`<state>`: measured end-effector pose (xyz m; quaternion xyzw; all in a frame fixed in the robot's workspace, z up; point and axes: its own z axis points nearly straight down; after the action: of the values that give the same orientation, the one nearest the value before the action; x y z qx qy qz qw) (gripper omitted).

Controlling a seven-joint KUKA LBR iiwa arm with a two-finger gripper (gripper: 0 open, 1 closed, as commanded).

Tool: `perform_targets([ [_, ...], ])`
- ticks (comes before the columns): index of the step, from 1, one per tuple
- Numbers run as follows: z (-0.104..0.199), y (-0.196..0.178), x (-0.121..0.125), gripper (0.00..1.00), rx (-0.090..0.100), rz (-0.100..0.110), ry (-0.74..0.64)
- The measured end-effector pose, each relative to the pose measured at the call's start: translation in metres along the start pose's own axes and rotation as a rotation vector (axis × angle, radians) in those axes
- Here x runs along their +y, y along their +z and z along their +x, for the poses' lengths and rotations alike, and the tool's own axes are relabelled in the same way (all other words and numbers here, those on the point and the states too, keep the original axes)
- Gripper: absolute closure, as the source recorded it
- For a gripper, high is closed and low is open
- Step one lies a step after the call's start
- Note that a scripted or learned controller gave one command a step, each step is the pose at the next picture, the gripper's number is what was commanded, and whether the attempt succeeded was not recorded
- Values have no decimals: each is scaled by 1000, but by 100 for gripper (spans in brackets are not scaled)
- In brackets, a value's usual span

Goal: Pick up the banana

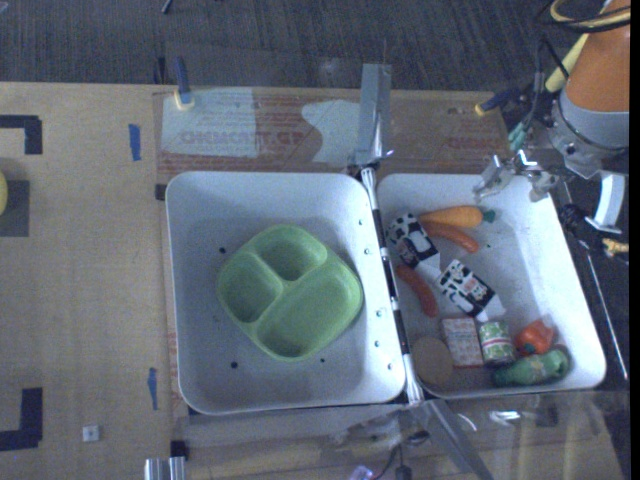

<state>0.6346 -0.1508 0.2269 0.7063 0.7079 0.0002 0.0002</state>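
Wooden bench (80,298), green plate (290,290) in left bin (190,368).

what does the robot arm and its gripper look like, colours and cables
The arm has a broad orange band above a pale grey wrist section. A yellow cable loops near its top, and dark wires run down the side. The gripper is a small silvery metal assembly with thin parts, sitting over the top right corner of the right bin. Finer detail is too blurred to tell.

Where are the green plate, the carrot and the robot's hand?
Green plate (290,290): camera view, divider ridge at centre.
Carrot (452,216): camera view, middle of orange body.
Hand (520,173): camera view, between fingertips.
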Motion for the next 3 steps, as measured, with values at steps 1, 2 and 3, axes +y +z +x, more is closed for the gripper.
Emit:
perform_targets([
  [1, 51, 96, -4, 0, 1, 1, 230],
  [2, 2, 141, -28, 0, 1, 2, 487],
  [3, 46, 91, 33, 0, 0, 0, 794],
])
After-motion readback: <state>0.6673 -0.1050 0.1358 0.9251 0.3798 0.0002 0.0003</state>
